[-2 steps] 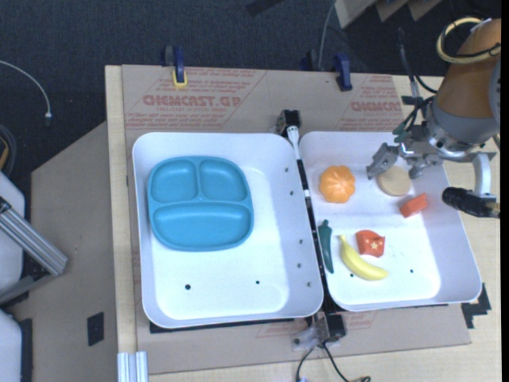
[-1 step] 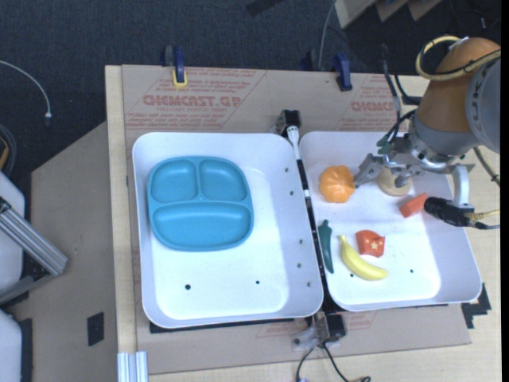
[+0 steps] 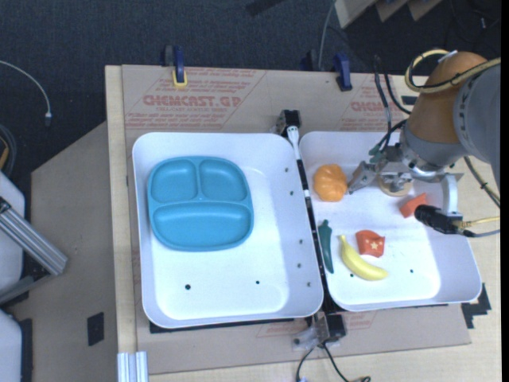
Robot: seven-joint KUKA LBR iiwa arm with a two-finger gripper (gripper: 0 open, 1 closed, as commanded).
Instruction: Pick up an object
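Over right bin [image 3: 445,289] far edge, tool [image 3: 380,175] grip state unclear, orange fruit [image 3: 330,181] beside divider, banana [image 3: 362,263] mid-bin.

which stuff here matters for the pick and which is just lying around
For the pick:
- tool, over the right bin
- orange fruit
- banana
- red piece with a star
- green pepper
- small orange-red piece

Just lying about:
- blue divided plate in the left bin
- blue clamps

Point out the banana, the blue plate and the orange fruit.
banana [image 3: 363,264]: camera view, middle of its curved body.
blue plate [image 3: 200,231]: camera view, its bottom compartment.
orange fruit [image 3: 329,182]: camera view, centre of its rind.
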